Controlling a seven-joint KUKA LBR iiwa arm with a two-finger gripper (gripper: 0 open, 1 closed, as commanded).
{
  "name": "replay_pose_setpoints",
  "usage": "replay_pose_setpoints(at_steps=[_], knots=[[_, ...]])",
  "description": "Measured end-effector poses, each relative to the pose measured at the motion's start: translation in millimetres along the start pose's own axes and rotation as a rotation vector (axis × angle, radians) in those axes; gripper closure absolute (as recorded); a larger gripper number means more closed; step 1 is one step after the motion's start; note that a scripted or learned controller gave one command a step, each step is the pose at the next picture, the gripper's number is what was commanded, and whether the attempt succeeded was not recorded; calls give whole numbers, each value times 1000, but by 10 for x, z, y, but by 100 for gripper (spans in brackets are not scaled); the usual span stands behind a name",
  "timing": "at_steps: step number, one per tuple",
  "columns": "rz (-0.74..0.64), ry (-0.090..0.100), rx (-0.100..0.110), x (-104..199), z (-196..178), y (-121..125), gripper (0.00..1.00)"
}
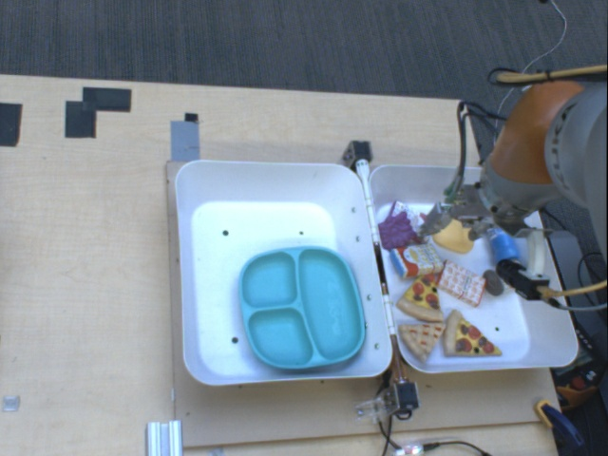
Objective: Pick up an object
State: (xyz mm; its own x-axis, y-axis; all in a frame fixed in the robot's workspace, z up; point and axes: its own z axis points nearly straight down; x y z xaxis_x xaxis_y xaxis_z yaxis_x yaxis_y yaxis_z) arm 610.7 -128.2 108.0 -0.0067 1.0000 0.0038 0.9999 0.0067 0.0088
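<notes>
You see two smooth white plastic bins (190,283) on a matt pale wood bench (85,283); the turquoise divided tray (302,307) looks like glossy plastic, and the floor (285,27) like rough grey carpet.

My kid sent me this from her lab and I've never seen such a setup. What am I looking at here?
One camera looks down at a slant on a wooden bench with two shallow white bins. The grey machine with the orange band is a robot arm reaching in from the right; its end effector hangs over the right bin, among toy food: pizza slices, a yellow piece, a purple item, a blue cylinder. Nothing shows held between its fingers. The left bin holds a turquoise divided plate. Its job is picking up an object.
</notes>
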Motion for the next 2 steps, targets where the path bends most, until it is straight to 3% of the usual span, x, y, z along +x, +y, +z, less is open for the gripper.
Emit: replay_pose_setpoints(at_steps=[1,2], knots=[[7,-7,-13,185,183,-614,0],[4,-7,-5,181,128,-627,100]])
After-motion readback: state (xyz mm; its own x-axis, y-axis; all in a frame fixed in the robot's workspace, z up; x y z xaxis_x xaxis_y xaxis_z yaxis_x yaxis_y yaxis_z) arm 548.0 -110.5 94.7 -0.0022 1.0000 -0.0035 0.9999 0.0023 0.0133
